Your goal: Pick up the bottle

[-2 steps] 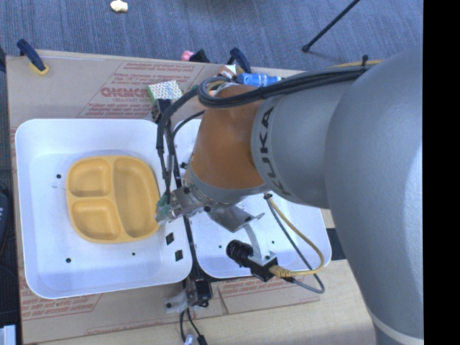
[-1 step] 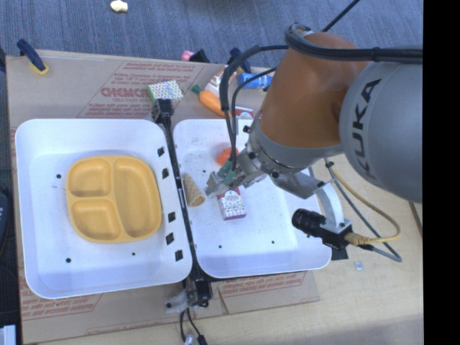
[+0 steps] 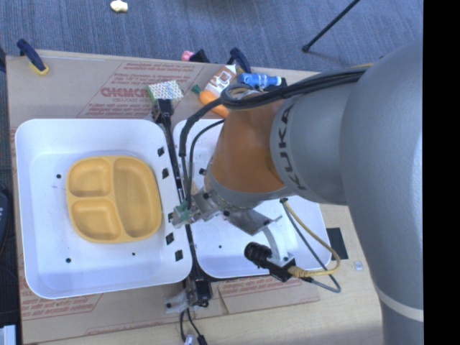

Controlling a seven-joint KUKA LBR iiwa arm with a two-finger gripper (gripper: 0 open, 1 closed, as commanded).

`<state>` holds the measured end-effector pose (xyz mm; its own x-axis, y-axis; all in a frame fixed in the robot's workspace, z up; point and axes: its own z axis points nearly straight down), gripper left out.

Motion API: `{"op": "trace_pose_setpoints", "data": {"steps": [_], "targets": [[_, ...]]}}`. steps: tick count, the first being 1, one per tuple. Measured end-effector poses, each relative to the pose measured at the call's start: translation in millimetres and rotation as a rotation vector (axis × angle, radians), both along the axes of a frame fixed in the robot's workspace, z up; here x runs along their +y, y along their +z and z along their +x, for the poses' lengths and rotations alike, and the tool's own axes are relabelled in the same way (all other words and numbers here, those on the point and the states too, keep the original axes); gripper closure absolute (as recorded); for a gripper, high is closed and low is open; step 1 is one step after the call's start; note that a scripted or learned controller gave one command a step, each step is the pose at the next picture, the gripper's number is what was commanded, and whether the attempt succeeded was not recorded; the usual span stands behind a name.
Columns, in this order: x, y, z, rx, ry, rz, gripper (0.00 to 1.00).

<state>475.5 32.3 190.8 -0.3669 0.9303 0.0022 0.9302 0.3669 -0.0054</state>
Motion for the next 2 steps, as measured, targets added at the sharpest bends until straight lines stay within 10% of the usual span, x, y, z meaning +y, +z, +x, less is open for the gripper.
{"op": "trace_pose_setpoints", "data": {"steps": [1, 2], "targets": [[-34, 115, 1, -0.005, -0.086, -0.001, 1.0], [-32, 0, 0, 0.001, -0.391, -0.002, 1.0]]}}
